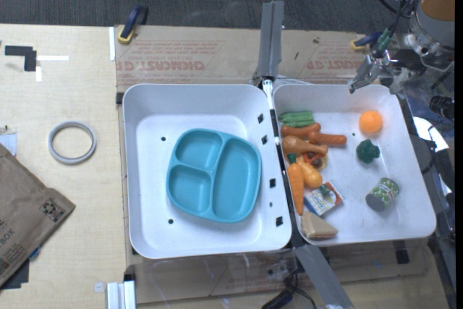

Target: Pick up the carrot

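Carrot [295, 187] sits in the right bin [416, 177], jammed along its left wall in the toy food pile, long axis pointing toward the front. Hand [369, 69] hovers over the bin's far rim, well apart diagonally; can't tell its spread.

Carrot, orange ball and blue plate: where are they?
carrot [296, 186], camera view, middle of its body.
orange ball [370, 121], camera view, its centre.
blue plate [214, 175], camera view, the ridge between compartments.
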Motion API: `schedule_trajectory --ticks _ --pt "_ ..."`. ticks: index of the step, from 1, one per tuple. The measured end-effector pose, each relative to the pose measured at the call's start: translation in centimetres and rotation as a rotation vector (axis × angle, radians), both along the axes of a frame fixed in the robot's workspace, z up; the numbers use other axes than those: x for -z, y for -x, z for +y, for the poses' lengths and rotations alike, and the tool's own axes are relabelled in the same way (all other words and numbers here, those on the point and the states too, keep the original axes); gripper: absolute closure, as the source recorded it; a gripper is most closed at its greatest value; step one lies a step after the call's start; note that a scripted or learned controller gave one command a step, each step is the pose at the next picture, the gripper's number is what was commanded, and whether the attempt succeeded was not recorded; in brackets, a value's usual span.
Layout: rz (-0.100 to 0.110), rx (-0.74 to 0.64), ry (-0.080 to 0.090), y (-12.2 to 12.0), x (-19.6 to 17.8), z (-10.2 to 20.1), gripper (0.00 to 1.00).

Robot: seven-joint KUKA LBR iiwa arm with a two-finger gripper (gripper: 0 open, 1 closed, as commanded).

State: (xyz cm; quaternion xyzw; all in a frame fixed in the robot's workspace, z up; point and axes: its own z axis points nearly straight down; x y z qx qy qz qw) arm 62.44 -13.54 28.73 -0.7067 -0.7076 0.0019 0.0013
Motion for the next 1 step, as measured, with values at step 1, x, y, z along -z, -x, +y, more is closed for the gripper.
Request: schedule_trajectory --ticks 1 --pt "0.000 0.000 0.000 1.95 1.93 -5.28 0.00"
